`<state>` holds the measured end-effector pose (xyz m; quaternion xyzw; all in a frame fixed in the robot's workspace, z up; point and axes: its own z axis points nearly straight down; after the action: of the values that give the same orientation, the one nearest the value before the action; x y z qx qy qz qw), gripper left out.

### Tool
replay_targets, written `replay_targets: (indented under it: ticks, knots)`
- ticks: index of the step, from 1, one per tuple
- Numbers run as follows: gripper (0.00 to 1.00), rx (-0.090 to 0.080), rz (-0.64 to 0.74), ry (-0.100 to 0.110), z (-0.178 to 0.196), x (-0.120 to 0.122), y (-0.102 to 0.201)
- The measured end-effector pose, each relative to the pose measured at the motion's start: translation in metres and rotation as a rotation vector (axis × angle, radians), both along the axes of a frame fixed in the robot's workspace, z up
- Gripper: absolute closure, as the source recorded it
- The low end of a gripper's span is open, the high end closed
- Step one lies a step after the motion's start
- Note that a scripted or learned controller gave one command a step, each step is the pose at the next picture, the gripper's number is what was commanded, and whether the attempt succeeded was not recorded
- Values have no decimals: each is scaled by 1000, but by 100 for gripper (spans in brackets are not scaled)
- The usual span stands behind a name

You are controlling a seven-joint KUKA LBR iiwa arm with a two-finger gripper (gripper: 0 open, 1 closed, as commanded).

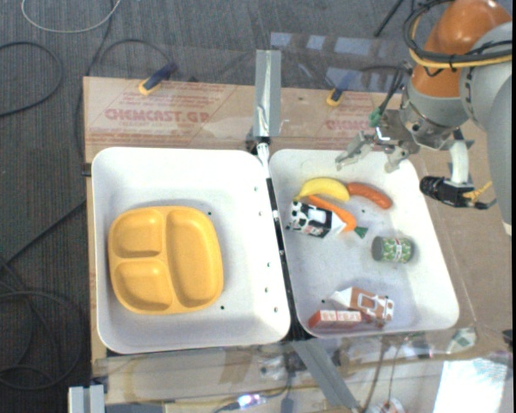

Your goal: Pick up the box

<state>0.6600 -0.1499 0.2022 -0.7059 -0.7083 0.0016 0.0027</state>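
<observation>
The two-finger gripper (377,149) hangs over the far rim of the right-hand shallow white bin (430,231), its jaws spread wide and holding nothing. The flat red-and-white cardboard box (358,309) lies at the opposite, near end of that bin, well apart from the jaws, tilted against the sloping wall close to the rim.

The main risk, as I judge it, is a closure on the wrong thing: straight below and just ahead of the jaws sit a yellow banana (324,188), an orange-red sausage-shaped toy (370,195), an orange carrot-like stick (334,211) and a small black-and-white carton (310,219), packed touching one another. A short descent from here would land in that cluster, not on the box.

A second risk is the box itself: lying low against the wall, it may slide or tip when the fingers press, or one finger may strike the rim.

A small green round jar (392,249) lies between the cluster and the box, off to the arm's side of the path. The left bin holds a yellow compartment tray (165,259), well clear of all this
</observation>
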Motion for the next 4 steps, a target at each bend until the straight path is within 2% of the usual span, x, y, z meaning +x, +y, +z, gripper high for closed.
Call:
replay_targets:
  ticks: [1, 2, 3, 4]
  knots:
    - [0, -3, 37, -13, -78, -57, 25]
    - [0, -8, -52, -58, -90, -90, 38]
    - [0, -5, -92, -81, -93, -152, 31]
    - [0, -7, -185, -57, -94, -76, 46]
